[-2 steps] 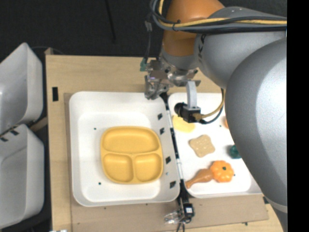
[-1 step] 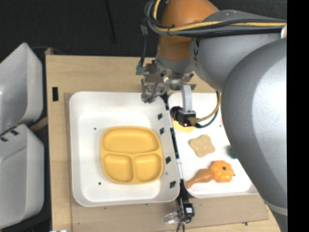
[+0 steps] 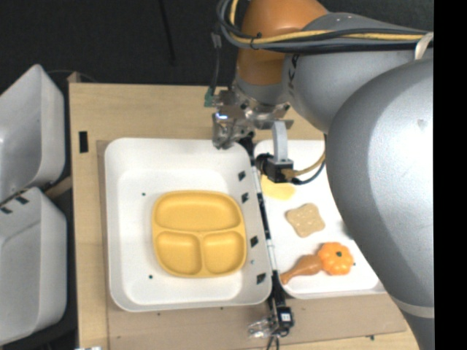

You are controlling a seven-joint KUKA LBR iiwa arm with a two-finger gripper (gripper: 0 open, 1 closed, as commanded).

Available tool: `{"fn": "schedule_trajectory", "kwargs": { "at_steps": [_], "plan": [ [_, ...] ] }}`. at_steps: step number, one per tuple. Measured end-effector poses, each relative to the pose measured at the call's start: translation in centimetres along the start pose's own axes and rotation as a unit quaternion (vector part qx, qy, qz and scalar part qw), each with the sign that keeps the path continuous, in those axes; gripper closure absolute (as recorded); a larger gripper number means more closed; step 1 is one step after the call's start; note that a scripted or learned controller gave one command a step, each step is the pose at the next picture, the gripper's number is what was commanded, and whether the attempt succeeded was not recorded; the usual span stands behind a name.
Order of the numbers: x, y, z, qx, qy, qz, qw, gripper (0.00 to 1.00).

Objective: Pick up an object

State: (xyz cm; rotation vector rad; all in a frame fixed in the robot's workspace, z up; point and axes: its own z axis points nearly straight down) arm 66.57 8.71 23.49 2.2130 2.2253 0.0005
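Your hand [image 3: 235,131] hangs at the far end of the wall between the two bins, just under the orange band of the arm [image 3: 273,28]. From this slant I cannot tell what state it is in, and nothing shows in its grip, so treat it as carrying nothing.

Just near of the hand, in the right bin [image 3: 365,286], a pale yellow flat piece [image 3: 278,190] lies close against the dividing wall. Nearer still sits a tan toast-shaped piece [image 3: 305,219], and nearest of all an orange pumpkin-like toy [image 3: 336,258] touching or just beside a brown drumstick-shaped toy [image 3: 302,268]. Any of these is a fair thing to pick up. In the left bin [image 3: 120,195] a yellow divided plate [image 3: 198,232] lies flat in the middle.

To do this step well, I would choose the pumpkin-like toy: it looks rounded and tall enough to grip, while the flat pieces would likely slip. Come straight down over its middle and keep clear of the drumstick beside it.

Mind the edges. The yellow piece hugs the wall, leaving little room on that side. The arm's bulk covers the right bin's right side, so you cannot judge clearance there. The left bin has open floor all round the plate, and the counter [image 3: 87,115] shows bare wood to the left.
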Motion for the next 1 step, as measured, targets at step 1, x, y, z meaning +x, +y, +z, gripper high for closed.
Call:
{"fn": "schedule_trajectory", "kwargs": {
  "at_steps": [1],
  "plan": [
    [0.01,-0.07,-0.02,0.001,0.0,-0.001,1.0,0.0]
  ]
}}
